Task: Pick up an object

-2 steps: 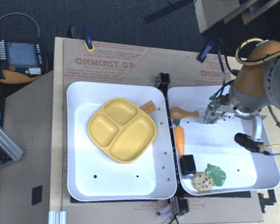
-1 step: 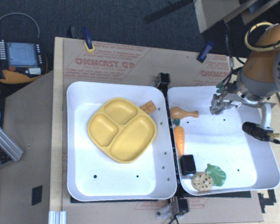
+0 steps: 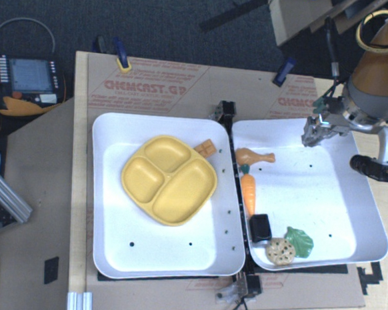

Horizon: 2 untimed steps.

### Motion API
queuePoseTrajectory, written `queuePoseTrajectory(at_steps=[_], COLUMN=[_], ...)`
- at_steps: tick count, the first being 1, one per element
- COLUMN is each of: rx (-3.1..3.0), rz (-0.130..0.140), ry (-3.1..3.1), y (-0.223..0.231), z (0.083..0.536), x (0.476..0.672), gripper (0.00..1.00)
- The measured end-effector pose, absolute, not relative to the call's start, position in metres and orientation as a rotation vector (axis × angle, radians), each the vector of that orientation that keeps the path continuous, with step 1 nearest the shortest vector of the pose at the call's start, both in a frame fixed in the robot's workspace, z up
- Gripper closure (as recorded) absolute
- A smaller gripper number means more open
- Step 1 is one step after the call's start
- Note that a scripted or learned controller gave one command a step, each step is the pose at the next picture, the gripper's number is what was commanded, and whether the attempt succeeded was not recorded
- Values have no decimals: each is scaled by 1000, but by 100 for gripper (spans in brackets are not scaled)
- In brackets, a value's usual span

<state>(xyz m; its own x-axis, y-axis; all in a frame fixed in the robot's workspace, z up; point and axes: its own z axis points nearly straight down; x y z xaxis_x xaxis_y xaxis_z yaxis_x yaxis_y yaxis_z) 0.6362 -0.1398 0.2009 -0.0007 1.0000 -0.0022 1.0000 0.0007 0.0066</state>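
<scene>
Along the right bin's left side we see a tan drumstick point(image 3: 254, 157), an orange carrot point(image 3: 247, 193) lying lengthwise below it, a black block point(image 3: 260, 228), then a speckled cookie point(image 3: 280, 251) touching a green leafy piece point(image 3: 301, 241).

Two shallow white bins sit side by side, the left bin point(image 3: 110, 198) and the right bin point(image 3: 349, 217); one yellow divided plate point(image 3: 169, 180) with three compartments; one small tan block point(image 3: 206, 147); one toy drumstick point(image 3: 254, 157); one toy carrot point(image 3: 248, 194); one small black block point(image 3: 260, 228); one round speckled cookie point(image 3: 280, 251); one green leafy toy point(image 3: 300, 241); two blue clamps, the first clamp point(image 3: 121, 55) and the second clamp point(image 3: 284, 70); one handheld control pendant point(image 3: 27, 83).
</scene>
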Motion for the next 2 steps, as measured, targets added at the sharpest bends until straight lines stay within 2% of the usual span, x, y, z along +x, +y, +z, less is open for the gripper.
queuePoseTrajectory(at_steps=[1,2], rx=[2217,2218], rz=[3,0], ry=[2220,2228], y=[-140,-88], z=[253,259], x=[637,623], gripper=[100,100])
